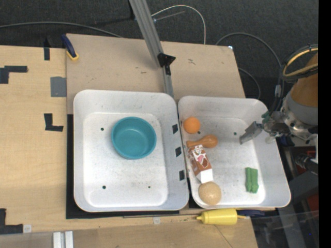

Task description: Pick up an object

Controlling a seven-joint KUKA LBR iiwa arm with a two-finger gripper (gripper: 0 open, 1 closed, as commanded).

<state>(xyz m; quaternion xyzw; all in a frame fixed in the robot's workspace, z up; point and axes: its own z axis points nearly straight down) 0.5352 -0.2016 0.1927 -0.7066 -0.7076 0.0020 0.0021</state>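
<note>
While the grey arm (302, 105) with its orange band reaches in from the right, its jaws (252, 132) hang over the right rim area of the right bin (269, 190), with dark fingers (248, 134) pointing left and down toward the bin floor; nothing can be seen between them, and whether they stand wide or narrow cannot be told from this slant. Several things lie in that bin, all apart from the jaws. An orange ball (192, 125) sits near the upper left corner, and just below it rests a tan gourd-shaped piece (203, 141) lying on its side. Under that, a red and white carton (200, 163) lies flat along the left wall, and a beige ball (210, 193) sits at its lower end, near the front wall. A small green block (251, 180) lies by itself toward the lower right of the bin, below the jaws and well apart from the others. Over in the left bin (93, 190), a teal bowl (134, 137) stands upright near the middle. A yellow bottle (220, 217) lies on the bench (114, 61) just in front of the right bin.
</note>
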